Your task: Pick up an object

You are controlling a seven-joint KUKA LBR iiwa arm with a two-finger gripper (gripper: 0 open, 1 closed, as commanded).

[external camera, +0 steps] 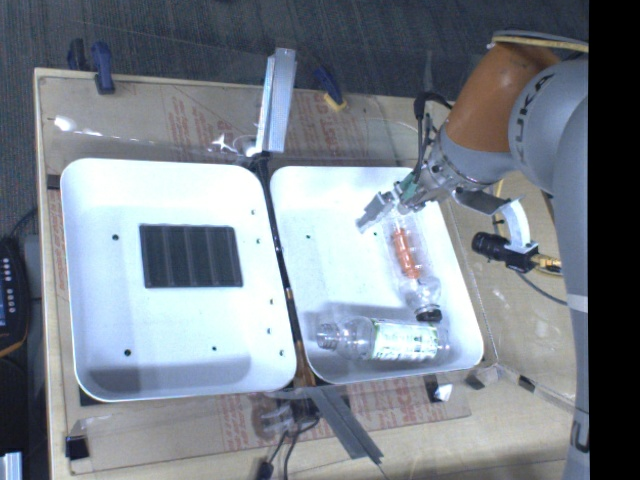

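Note:
Two clear plastic bottles lie in the right bin (310,268). One with an orange-red label (409,259) lies along the bin's right side, its dark cap toward the front. The other, with a green and white label (385,340), lies across the bin's front edge. My gripper (388,206) hangs over the back right part of this bin, just above the top end of the orange-labelled bottle. Nothing shows between its fingers.
The left bin (100,298) holds a dark ribbed rectangular pad (190,256). A metal bar (275,103) stands at the back between the bins. Clamps sit on the bench's far edge, and a black fitting (505,249) juts from the arm.

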